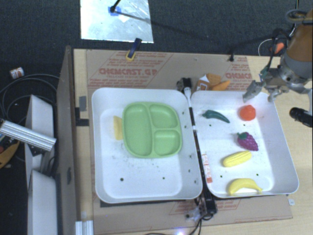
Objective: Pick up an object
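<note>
My hand [259, 92] hangs released, fingers spread, above the right white bin's [274, 146] far edge, beside the round orange fruit [247, 112]. Brown board [146, 67] reads "CHEMCAST GP".

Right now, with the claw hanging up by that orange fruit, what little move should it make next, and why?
Probably ease down and slightly toward the orange fruit. The gripper hangs open at the right bin's far edge, just beyond that fruit and holding nothing; the fruit lies apart from the green pepper and grapes, so it looks easiest.
</note>
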### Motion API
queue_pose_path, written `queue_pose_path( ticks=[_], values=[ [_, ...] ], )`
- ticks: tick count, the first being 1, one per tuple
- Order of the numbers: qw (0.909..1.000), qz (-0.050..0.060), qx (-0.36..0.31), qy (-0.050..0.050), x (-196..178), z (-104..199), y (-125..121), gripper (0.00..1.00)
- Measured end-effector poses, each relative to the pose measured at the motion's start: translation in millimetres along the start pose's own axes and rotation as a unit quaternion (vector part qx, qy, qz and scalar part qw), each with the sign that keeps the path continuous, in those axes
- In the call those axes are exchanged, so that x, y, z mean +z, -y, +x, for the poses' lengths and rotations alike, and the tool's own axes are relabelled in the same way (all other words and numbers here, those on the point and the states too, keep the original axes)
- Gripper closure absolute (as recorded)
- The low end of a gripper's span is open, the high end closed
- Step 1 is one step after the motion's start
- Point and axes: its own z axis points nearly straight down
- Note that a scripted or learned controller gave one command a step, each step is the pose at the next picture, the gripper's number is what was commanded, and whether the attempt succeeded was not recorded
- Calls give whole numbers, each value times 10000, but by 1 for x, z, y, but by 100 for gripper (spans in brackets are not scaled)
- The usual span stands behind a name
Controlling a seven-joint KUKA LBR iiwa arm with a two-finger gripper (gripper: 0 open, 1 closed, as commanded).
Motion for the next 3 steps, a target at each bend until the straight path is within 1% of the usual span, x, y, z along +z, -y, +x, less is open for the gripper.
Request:
queue_pose_path(
  ticks=[1,2,3],
  values=[
    [10000,6,-13,3,64,-10,-24,0],
    [10000,19,-18,-8,131,16,-23,0],
    [10000,-8,-19,6,116,14,-24,100]
  ],
)
